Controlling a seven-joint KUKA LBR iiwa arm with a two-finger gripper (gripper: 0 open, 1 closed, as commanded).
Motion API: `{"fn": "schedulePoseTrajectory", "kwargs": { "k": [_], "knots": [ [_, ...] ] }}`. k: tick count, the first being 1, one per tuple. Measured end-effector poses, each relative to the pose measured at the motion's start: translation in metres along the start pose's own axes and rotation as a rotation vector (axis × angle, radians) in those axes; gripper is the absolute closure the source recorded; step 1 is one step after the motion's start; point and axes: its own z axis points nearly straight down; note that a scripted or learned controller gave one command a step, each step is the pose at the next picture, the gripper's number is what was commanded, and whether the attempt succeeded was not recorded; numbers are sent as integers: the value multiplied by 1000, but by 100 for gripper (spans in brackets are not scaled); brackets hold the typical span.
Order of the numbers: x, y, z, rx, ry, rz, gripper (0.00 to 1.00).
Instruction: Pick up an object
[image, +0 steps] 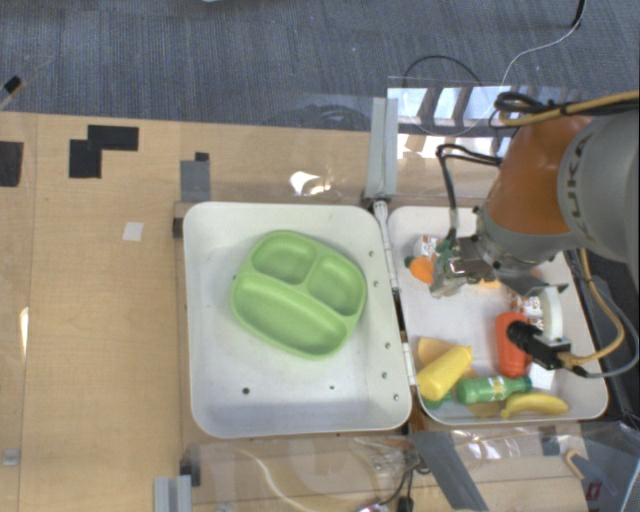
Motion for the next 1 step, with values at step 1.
{"fn": "schedulePoseTrajectory", "kwargs": {
  "k": [1],
  "knots": [
    [0, 0, 0, 1, 0, 0, 0]
  ]
}}
